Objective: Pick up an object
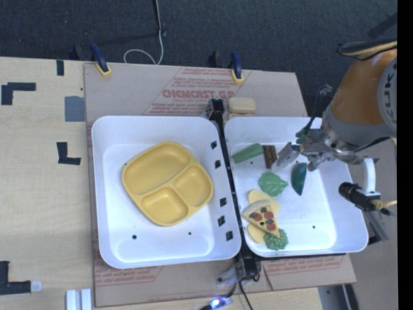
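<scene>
Camera view: pincer (298,158) spread wide, holding nothing, over right bin (322,228) beside dark green piece (299,178).

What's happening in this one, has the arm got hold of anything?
The arm's gripper hangs over the right bin, just above the toy food: a green block, a green leaf, a dark green piece and a pizza slice. Nothing shows between its fingers. The left bin holds a yellow divided plate.

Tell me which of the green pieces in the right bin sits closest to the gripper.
The dark teal piece, standing just below the gripper. The green block and the leaf-shaped piece lie farther left.
</scene>
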`<state>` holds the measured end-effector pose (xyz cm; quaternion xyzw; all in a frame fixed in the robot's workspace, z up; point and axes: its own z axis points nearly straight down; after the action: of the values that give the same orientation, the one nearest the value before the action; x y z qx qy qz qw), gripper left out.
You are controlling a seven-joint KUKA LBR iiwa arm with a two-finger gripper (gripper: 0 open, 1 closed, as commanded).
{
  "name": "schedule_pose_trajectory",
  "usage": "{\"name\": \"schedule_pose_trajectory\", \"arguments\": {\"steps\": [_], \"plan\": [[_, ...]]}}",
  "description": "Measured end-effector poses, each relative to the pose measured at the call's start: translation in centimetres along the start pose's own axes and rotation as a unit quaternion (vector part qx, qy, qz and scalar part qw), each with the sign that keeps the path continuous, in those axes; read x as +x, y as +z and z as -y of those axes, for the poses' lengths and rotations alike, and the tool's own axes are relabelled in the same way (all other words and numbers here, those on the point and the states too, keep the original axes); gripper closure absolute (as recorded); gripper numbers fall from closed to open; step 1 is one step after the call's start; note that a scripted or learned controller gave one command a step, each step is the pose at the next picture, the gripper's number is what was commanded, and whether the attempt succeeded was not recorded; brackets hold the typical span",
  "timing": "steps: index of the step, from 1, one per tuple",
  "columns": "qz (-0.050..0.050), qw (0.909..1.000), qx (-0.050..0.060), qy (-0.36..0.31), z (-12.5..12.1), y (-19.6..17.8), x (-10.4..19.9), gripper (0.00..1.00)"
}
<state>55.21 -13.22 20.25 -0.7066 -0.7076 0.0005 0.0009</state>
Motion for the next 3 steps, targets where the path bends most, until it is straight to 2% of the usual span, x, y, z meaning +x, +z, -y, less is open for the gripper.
{"name": "schedule_pose_trajectory", "arguments": {"steps": [1,2,3], "plan": [[0.001,1.0,-0.005,0.0,-0.2,10.4,-4.8,0.0],[0.0,1.0,-0.003,-0.001,-4.7,11.3,-4.5,0.0],[0.001,1.0,-0.007,-0.001,-4.8,10.0,-4.5,1.0]]}}
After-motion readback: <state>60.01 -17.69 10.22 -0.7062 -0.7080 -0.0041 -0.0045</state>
